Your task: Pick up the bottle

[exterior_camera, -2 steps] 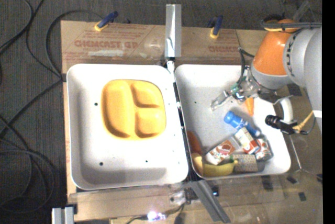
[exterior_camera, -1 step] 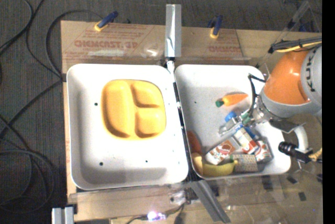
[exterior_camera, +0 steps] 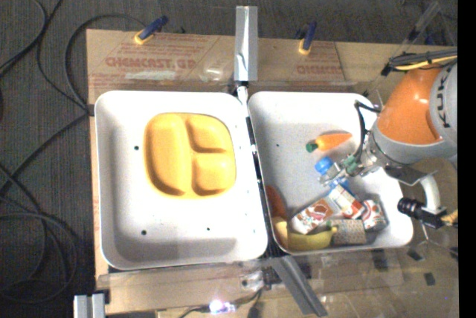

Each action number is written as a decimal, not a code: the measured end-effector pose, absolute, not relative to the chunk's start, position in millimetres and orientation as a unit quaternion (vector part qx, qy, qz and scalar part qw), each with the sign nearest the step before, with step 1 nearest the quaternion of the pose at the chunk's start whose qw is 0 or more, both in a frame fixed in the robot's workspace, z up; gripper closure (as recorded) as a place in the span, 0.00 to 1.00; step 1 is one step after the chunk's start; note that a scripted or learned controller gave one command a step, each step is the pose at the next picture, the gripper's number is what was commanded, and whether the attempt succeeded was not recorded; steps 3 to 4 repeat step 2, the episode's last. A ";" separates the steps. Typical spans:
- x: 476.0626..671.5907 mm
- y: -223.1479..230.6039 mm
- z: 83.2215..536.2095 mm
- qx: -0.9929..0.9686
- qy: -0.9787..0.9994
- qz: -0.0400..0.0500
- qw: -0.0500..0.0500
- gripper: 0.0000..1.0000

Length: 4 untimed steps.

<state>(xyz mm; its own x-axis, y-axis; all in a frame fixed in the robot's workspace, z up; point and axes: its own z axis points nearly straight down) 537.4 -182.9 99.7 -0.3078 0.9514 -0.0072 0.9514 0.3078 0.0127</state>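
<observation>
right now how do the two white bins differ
The left bin holds one thing, a yellow divided tray; the right bin holds many small things: a carrot, a banana, a blue-capped bottle and some packets. The arm reaches over the right bin, not the left. Both are shallow, white, and sit side by side.

Open floor beyond carrot [exterior_camera: 332, 140]; clutter around bottle [exterior_camera: 336, 189].

Glossy yellow plastic tray [exterior_camera: 190, 154]; smooth white bins [exterior_camera: 119, 235]; cardboard bench [exterior_camera: 104, 56].
</observation>
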 end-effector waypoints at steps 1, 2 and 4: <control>517.0 -201.7 133.0 0.594 0.804 0.000 -0.001 1.00; 510.7 -133.4 256.6 0.614 0.789 0.000 0.001 1.00; 510.7 -133.4 256.6 0.614 0.789 0.000 0.001 1.00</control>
